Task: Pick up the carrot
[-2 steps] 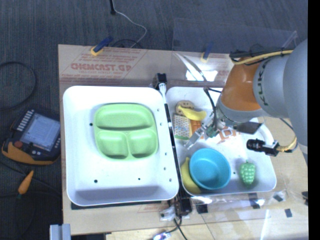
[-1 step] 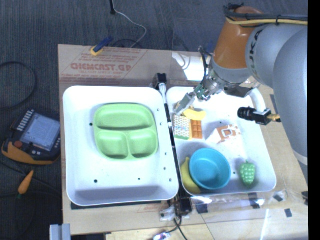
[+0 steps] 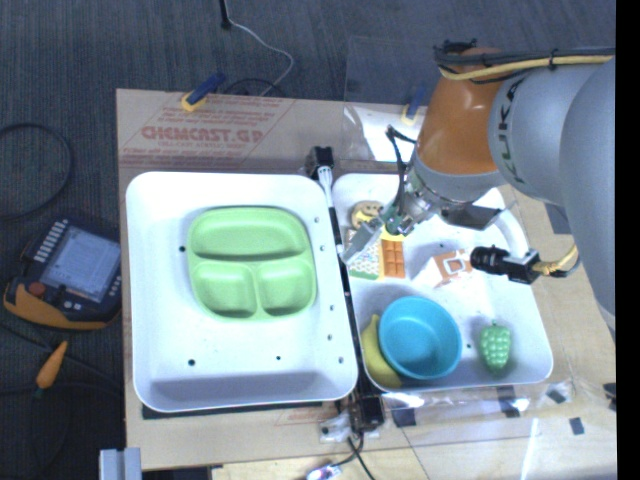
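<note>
Gripper (image 3: 386, 228) beside carrot (image 3: 395, 260), lengthwise up-down in view

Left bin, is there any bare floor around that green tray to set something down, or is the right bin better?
Left bin: bare strips border the green divided tray, widest along the near edge. Right bin is crowded: blue bowl, gripper.

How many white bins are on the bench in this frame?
2. The left bin holds a green divided tray; the right bin holds a blue bowl and other small items.
</note>
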`<state>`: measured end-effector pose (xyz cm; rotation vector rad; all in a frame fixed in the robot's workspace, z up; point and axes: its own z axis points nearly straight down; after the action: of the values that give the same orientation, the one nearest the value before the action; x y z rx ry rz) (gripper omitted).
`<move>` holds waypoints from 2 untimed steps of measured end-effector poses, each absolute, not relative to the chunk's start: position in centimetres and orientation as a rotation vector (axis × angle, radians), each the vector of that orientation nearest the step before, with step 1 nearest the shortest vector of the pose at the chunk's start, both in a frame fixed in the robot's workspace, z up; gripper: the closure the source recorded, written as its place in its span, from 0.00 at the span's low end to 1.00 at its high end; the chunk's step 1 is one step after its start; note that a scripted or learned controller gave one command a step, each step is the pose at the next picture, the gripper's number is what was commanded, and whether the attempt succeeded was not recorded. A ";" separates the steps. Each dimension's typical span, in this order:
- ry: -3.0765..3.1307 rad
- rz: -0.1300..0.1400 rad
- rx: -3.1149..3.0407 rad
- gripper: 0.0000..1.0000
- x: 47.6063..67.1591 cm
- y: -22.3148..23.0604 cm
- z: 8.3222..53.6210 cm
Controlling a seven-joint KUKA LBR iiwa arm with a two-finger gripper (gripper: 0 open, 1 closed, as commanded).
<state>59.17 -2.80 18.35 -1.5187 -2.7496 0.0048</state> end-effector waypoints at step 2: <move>-2.677 -0.013 -1.688 0.00 61.9 -10.2 10.6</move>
<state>61.89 -10.16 10.55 -1.6876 -2.6768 -0.0133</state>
